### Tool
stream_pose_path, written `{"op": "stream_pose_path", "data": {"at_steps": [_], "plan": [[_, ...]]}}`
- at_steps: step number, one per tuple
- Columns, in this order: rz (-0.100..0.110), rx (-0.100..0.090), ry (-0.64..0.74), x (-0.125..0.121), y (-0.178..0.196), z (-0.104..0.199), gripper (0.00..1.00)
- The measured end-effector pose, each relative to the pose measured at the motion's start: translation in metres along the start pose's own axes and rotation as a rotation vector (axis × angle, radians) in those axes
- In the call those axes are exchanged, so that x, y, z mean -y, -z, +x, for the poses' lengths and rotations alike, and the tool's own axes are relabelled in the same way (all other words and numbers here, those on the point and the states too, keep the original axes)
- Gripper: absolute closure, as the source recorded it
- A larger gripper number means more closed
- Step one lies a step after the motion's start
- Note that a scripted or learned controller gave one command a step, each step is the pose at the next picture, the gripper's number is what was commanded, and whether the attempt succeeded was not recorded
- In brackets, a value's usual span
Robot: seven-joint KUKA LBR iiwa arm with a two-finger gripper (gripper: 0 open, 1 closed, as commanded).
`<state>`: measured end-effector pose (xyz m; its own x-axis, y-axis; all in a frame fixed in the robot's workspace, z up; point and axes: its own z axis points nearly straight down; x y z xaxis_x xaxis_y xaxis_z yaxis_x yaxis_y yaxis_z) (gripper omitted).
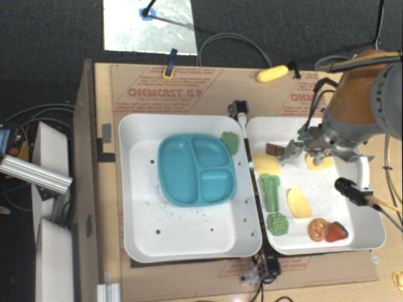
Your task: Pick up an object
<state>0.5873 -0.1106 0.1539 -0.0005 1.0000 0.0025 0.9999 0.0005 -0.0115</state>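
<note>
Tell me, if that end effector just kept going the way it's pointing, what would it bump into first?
Probably the floor of the right bin. The end effector points down and leftward, toward bare white between the small brown piece and the yellow block. Depth is hard to judge.

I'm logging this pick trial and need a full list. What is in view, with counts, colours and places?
Bins: 2, white, side by side on the bench.
Divided plate: 1, teal, left bin.
Leafy piece: 1, green, left bin, by the plate's upper right corner.
Yellow pieces: 3, right bin.
Brown block: 1, right bin, top.
Green stalk: 1, right bin, left side.
Broccoli: 1, green, below the stalk.
Pretzel: 1, orange-brown, bottom right.
Strawberry: 1, red, beside the pretzel.
Banana: 1, yellow, behind the bins.
Arm: 1, grey and orange, over the right bin.
Gripper: 1, metal, over the right bin's top.
</note>
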Motion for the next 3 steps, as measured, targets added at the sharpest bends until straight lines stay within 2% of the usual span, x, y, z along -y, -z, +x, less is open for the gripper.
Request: {"op": "stream_pose_path", "data": {"at_steps": [1,2,3], "plan": [[-0.009,0.003,-0.002,0.032,-0.023,-0.024,0.0],[-0.007,0.001,-0.001,0.076,-0.042,-0.013,0.0],[-0.019,0.003,0.008,0.006,-0.069,0.016,0.0]]}}
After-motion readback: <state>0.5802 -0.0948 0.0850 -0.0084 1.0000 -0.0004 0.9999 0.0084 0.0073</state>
